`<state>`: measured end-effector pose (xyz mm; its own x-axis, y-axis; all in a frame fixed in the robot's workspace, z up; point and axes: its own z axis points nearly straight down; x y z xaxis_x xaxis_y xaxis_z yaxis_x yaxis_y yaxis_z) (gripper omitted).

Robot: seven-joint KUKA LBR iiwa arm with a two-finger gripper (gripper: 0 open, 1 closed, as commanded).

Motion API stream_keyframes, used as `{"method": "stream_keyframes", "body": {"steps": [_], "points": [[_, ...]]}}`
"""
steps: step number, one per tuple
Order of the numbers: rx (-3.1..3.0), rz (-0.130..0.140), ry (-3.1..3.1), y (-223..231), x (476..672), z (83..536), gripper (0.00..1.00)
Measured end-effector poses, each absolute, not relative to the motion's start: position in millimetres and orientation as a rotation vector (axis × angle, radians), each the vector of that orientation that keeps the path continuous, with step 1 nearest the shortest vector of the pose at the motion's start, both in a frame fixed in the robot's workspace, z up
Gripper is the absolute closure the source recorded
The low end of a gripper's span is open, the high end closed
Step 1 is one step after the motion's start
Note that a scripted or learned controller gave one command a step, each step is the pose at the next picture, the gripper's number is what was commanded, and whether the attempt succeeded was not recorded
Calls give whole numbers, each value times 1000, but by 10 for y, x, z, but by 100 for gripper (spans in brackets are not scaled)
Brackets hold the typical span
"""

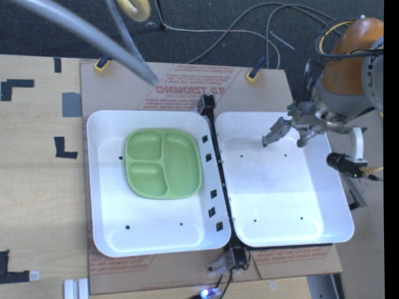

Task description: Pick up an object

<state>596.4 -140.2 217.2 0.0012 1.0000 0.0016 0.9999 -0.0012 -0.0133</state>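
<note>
Robotics lab: taped bench [37, 167], cardboard sheet [187, 83] clamped under white bins [100, 229], loose cables [262, 17] behind.

A light green plate [164, 164] lies flat in the left white bin [103, 229], right side up. It is roughly square with rounded corners and a raised rim, and low ridges divide it into three compartments: one at ten o'clock, one at seven o'clock, and a taller one filling the three o'clock side. The plate sits toward the bin's twelve o'clock end, slightly turned, apart from the bin walls.
</note>
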Motion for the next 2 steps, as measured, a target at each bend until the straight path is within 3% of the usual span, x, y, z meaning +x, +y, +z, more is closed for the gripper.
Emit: {"method": "stream_keyframes", "body": {"steps": [1, 2], "points": [[-2219, 1, -2223, -1400, 5991, 2238, 0], [-2218, 9, -2218, -1475, 5977, 1625, 0]]}}
